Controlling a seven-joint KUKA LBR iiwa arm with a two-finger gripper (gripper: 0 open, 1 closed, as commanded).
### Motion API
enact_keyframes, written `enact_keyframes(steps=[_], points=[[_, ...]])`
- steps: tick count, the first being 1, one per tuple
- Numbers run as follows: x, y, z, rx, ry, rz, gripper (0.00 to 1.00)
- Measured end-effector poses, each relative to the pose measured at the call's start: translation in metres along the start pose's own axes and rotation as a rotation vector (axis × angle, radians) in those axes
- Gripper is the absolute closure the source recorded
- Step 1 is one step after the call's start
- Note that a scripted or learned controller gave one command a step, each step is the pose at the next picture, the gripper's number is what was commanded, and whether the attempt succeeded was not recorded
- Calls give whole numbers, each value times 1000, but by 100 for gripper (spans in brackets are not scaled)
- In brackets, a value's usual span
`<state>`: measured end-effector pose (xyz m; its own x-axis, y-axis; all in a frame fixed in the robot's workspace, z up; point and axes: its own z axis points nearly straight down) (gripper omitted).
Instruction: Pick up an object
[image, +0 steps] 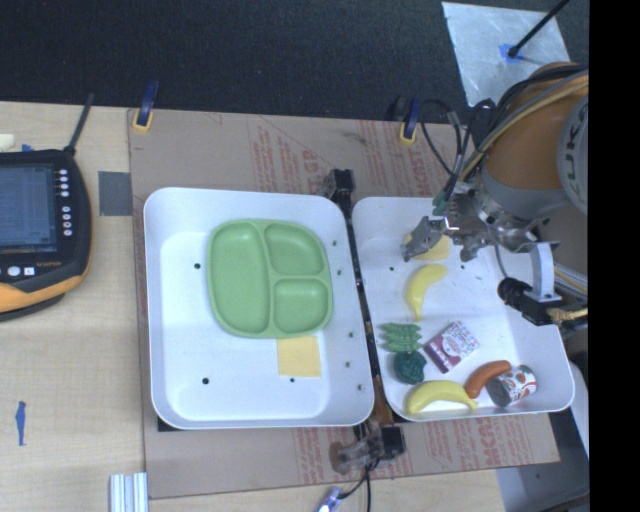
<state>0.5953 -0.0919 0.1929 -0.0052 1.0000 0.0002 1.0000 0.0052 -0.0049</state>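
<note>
Right now my gripper (428, 240) hangs over the far part of the right bin (560, 345), and its fingers are blurred and dark against the white floor, so I cannot tell whether they stand open or closed. A yellowish patch sits right under them; whether it is a separate thing or part of the banana I cannot tell, and I see nothing clearly between them.

Nearest to me is the banana (424, 286), just below the gripper toward the camera and a little to its left. Its long axis runs roughly away from me toward the camera, slightly curved, with the upper tip close beneath me. I judge it the natural target: a short drop and a small shift toward the camera would put me over its middle, and I should close across its narrow width, so my closing line wants to lie crosswise to that axis.

Farther on, toward the near wall of the bin, lie the green beans (402, 334) and a dark green piece (408, 366) just beyond them, with a red packet (452, 346) beside them on my arm's side. Beyond those, along the near rim, sit a second banana (440, 398), lying crosswise, a sausage (486, 377) and a small can (515, 386); these crowd each other and look harder to take cleanly.

Well off to my left, in the left bin (170, 310), rest a green tray (268, 278) and a cheese slice (299, 355).
</note>
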Motion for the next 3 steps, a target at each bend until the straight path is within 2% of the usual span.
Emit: enact_keyframes(steps=[1,2,3], points=[[-19,3,102,1,-2,0,0],[-20,3,91,1,-4,-4,100],[38,33,0,-3,1,1,100]])
